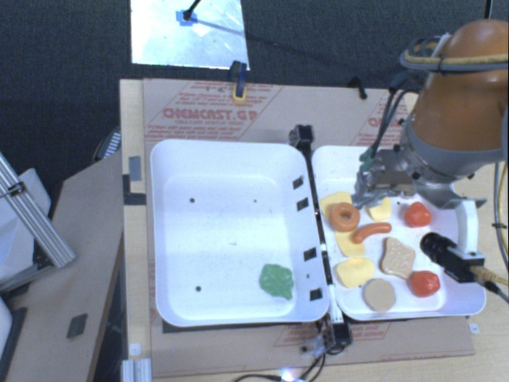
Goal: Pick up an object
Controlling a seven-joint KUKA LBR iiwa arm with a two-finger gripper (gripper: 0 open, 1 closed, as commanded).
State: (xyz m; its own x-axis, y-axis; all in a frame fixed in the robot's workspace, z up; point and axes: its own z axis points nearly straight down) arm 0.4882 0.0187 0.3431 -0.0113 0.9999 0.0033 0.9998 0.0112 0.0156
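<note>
Hovering over the doughnut (344,216), the gripper (367,196) can't be read as apart or together; that toy looks light, stiff, easiest pinched across its ring.

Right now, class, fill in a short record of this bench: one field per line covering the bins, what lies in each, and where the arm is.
left bin: holds one green leafy piece near its front right corner
right bin: holds a heap of toy food
items in right bin: donut, sausage, bread slice, two tomatoes, round cracker, yellow pieces
arm: reaches in from the right
claw: low over the right bin's back part, by the donut
</note>
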